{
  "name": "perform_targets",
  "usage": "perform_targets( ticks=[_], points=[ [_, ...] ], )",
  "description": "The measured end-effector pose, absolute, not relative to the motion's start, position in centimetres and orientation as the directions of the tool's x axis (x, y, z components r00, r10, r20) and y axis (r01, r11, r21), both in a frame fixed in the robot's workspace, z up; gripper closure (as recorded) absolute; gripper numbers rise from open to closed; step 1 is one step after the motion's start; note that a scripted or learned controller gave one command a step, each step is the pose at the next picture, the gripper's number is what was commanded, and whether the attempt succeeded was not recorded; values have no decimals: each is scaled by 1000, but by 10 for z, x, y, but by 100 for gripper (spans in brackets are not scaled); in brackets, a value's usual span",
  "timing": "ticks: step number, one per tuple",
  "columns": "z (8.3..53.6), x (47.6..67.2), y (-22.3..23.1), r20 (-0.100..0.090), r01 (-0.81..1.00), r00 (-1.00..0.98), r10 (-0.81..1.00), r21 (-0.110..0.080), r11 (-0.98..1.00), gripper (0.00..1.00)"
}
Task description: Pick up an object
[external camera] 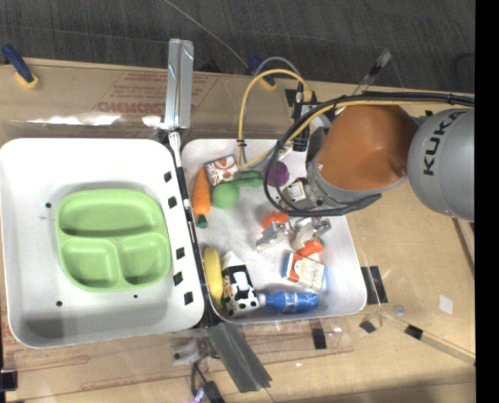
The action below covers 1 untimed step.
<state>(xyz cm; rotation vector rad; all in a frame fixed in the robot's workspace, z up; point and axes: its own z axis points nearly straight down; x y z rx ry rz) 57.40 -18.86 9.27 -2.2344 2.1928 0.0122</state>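
My gripper (292,232) hangs low over the middle of the right bin (347,250), under the orange wrist band. Small orange pieces (275,219) lie right beside it. Close below it sits a red and white carton (305,270). To its left are a green round fruit (227,194) and an orange carrot (201,196). A purple ball (276,173) lies just above it, partly behind cables. Nothing is visibly lifted off the bin floor.
A yellow banana (212,275), a black and white toy (241,290) and a blue bottle (291,300) line the right bin's front. A small printed box (223,170) sits at its back left. The left bin (23,225) holds a green divided tray (112,238).
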Motion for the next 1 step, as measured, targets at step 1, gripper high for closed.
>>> perform_targets(
  ticks=[1],
  points=[
    [93, 574, -189, -13, -1000, 19, -1000, -2, -19, 0]
  ],
)
